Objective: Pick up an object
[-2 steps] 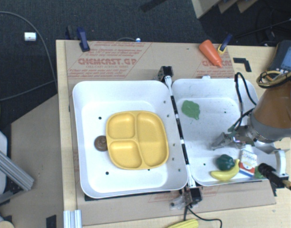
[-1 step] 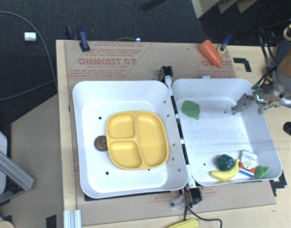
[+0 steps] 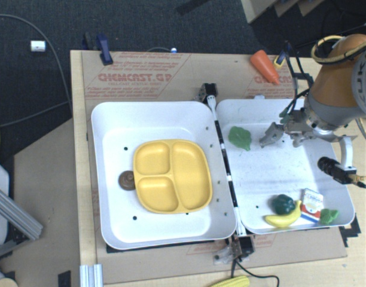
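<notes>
In the right bin (image 3: 261,178) a green leafy piece (image 3: 240,137) lies near the far left corner. A dark green round object (image 3: 283,204), a yellow banana (image 3: 283,219), a small white, red and blue box (image 3: 312,203) and a bright green piece (image 3: 329,216) cluster at the near right. My gripper (image 3: 277,134) hangs over the far part of this bin, right of the leafy piece, its fingers spread with nothing between them.
The left bin (image 3: 111,160) holds a yellow divided plate (image 3: 171,176) with a small brown disc (image 3: 127,180) at its left. An orange carrot-like object (image 3: 265,67) and a blue clamp (image 3: 103,49) lie on the board behind the bins.
</notes>
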`<state>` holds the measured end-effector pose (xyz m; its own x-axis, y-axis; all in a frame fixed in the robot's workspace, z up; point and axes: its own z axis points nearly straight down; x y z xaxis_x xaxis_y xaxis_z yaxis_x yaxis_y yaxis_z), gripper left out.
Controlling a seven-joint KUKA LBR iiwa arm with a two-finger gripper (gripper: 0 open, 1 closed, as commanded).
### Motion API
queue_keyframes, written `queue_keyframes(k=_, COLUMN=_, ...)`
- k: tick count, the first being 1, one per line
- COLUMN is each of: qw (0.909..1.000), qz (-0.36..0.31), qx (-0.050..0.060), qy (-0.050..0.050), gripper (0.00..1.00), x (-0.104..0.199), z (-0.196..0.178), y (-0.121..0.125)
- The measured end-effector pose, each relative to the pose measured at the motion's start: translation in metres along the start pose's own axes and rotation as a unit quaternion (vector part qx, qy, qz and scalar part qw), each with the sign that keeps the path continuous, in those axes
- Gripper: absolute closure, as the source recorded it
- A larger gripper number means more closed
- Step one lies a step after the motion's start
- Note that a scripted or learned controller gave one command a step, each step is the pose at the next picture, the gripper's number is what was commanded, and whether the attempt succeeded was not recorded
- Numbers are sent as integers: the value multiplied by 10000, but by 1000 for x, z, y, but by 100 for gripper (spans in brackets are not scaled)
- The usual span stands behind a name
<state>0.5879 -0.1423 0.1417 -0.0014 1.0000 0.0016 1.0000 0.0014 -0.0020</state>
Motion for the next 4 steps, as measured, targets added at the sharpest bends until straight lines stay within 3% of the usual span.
queue_keyframes(k=1, qw=10000, qz=2, qx=6, qy=1, gripper=0, x=48, z=58, y=29)
queue_keyframes(k=2, qw=10000, qz=2, qx=-20, qy=-12, gripper=0, x=46, z=57, y=60)
queue_keyframes(k=4, qw=10000, qz=-2, qx=-23, qy=-13, gripper=0, x=49, z=57, y=75)
